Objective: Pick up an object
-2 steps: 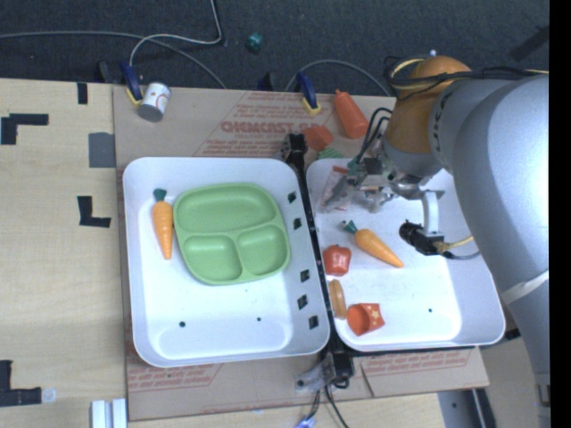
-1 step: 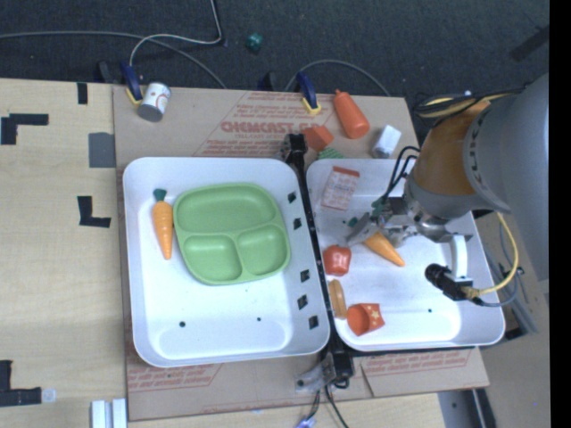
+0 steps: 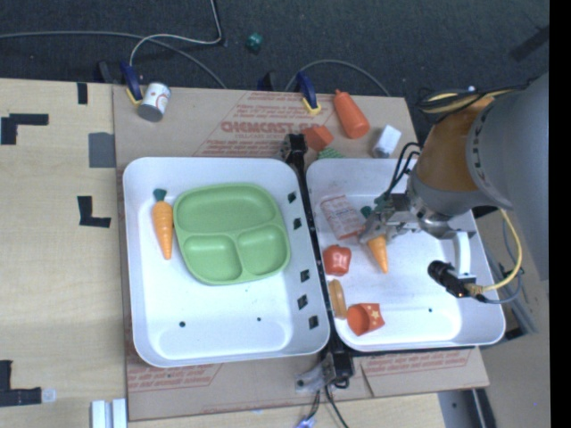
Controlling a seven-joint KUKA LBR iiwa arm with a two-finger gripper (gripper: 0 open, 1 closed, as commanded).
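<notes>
The worktop point(image 3: 53, 239) carries a cardboard sheet point(image 3: 250, 123) and two shallow white bins side by side. The grey arm point(image 3: 500, 141) with its orange band reaches in over the right bin point(image 3: 446, 324). The left bin point(image 3: 223, 337) holds a green divided plate point(image 3: 232, 232), with a toy carrot point(image 3: 162, 224) just left of the plate. In the right bin, the gripper point(image 3: 382, 230) sits low near the bin's middle, its fingers pinching the top of a small orange carrot point(image 3: 379, 252) that points toward the bin's front. Left of that carrot lie a clear packet point(image 3: 340, 214) and a red tomato-like piece point(image 3: 336, 259); nearer the front wall lie a thin orange piece point(image 3: 337, 298) and a red cup-like toy point(image 3: 365, 317).
</notes>
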